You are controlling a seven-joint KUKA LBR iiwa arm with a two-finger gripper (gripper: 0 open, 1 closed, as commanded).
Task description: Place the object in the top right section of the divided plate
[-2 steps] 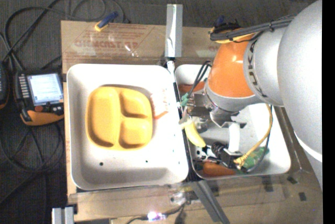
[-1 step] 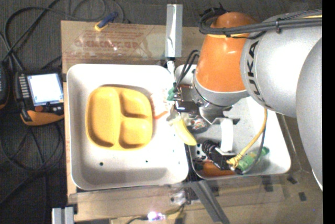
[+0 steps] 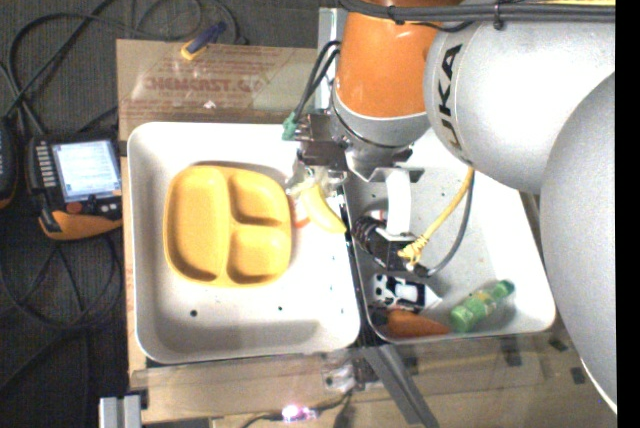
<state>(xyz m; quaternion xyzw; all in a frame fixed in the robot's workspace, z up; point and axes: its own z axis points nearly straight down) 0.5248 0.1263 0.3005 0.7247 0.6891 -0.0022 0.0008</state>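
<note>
The yellow divided plate (image 3: 230,223) lies in the left white bin (image 3: 150,316), with one long section on its left and two smaller ones on its right. My gripper (image 3: 306,186) hangs just off the plate's upper right corner, over the strip between the two bins. It is shut on a pale yellow curved object (image 3: 322,214), which sticks out below the fingers toward the right bin. The arm's orange band (image 3: 395,36) and grey wrist hide the gripper's upper part.
The right bin (image 3: 535,311) holds a green bottle (image 3: 483,304), an orange-brown item (image 3: 415,323) and a small black-and-white piece (image 3: 398,291) near its front. A yellow cable (image 3: 445,211) loops down from the wrist. A cardboard sheet (image 3: 200,86) lies behind the left bin.
</note>
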